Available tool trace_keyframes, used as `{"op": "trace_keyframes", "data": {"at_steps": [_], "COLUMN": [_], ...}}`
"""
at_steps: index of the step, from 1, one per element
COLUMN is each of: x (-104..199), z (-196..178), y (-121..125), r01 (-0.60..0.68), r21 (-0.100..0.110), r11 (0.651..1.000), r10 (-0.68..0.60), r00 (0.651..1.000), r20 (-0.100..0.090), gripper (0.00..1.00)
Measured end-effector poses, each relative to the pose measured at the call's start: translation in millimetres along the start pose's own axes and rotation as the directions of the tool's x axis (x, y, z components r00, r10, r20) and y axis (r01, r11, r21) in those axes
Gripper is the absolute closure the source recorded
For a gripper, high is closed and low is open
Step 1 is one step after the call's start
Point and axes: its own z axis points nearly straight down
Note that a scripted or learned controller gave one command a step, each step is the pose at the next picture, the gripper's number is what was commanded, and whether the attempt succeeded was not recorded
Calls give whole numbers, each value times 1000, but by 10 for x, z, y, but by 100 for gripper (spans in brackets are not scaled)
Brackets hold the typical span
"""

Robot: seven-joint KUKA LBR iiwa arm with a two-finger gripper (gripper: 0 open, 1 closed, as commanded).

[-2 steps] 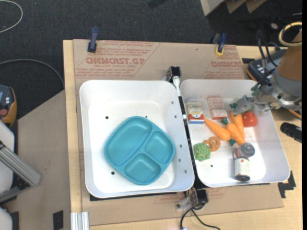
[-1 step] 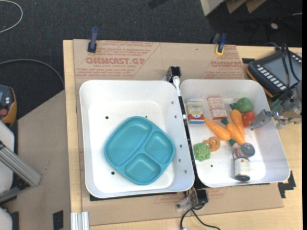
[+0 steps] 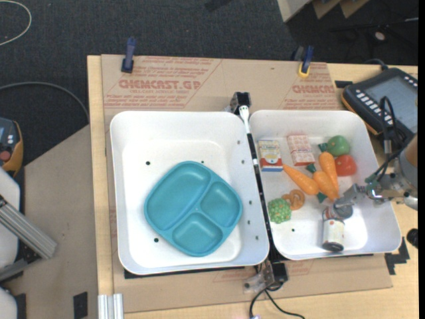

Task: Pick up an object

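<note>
The small can (image 3: 333, 234) lies in the right bin (image 3: 382, 241), near its front edge, just below my tool (image 3: 343, 208). Whether my tool is open or closed I cannot tell. I judge this the approach; next, descend squarely over the can.

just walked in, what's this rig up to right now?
The arm reaches in from the right, with its gripper low in the right bin, just above a small can lying near the front. Nothing visibly sits between its fingers. Carrots, a broccoli floret, a pretzel, two small cartons and a green-and-red vegetable lie around it. The left bin holds a teal divided plate.
</note>
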Motion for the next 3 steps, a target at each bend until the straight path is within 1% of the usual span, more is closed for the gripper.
{"op": "trace_keyframes", "data": {"at_steps": [1,2,3], "x": [10,-33,-41], "z": [-404,77,-61], "y": [23,29,47], "r01": [5,3,4], "r21": [-6,-2,-10], "r11": [1000,1000,1000], "r10": [-5,-3,-4], "r00": [1000,1000,1000], "r20": [6,-3,3], "gripper": [0,0,100]}}
